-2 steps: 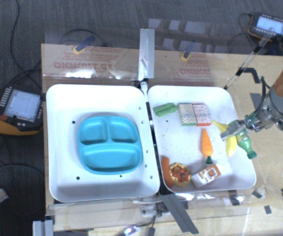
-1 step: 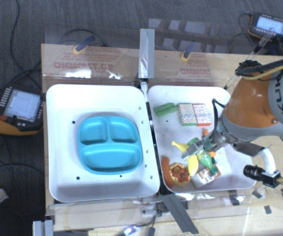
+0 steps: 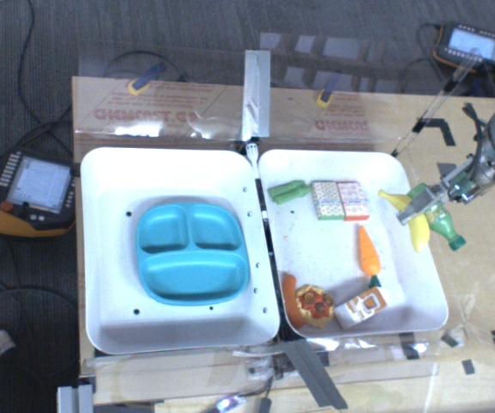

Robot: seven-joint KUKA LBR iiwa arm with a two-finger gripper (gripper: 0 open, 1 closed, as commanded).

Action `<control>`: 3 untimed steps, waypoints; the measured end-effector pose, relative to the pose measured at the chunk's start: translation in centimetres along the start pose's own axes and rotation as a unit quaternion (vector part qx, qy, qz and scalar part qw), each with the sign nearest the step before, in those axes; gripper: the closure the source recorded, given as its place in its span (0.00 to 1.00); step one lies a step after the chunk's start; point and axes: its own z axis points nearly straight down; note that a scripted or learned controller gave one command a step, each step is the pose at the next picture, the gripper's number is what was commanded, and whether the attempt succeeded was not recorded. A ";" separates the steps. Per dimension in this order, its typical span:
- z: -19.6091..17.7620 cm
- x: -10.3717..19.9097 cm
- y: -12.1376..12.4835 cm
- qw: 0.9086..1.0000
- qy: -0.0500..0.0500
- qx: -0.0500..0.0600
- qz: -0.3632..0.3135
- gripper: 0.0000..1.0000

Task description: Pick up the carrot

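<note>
The orange carrot (image 3: 368,249) with a small green top lies in the right white bin (image 3: 419,304), right of its middle, pointing up and down. My gripper (image 3: 452,188) hangs at the right of the view, over the bench just outside the bin's right rim. It is above and to the right of the carrot, well apart from it. Right below the gripper, across the bin's rim, lie a yellow banana (image 3: 412,220) and a green bottle (image 3: 446,229).
The right bin also holds a green vegetable (image 3: 287,191), a patterned box (image 3: 340,200), a pizza slice (image 3: 310,303) and a small juice carton (image 3: 363,306). In the left bin (image 3: 109,317) sits a blue divided plate (image 3: 193,251). Cables and a pendant (image 3: 28,192) lie off the bench.
</note>
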 end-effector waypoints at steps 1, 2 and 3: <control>10.8 5.5 4.5 1.000 0.003 0.000 -0.015 1.00; 10.7 5.5 4.5 1.000 0.002 -0.001 -0.015 0.00; 20.8 -1.1 3.0 0.991 0.001 -0.001 -0.132 0.00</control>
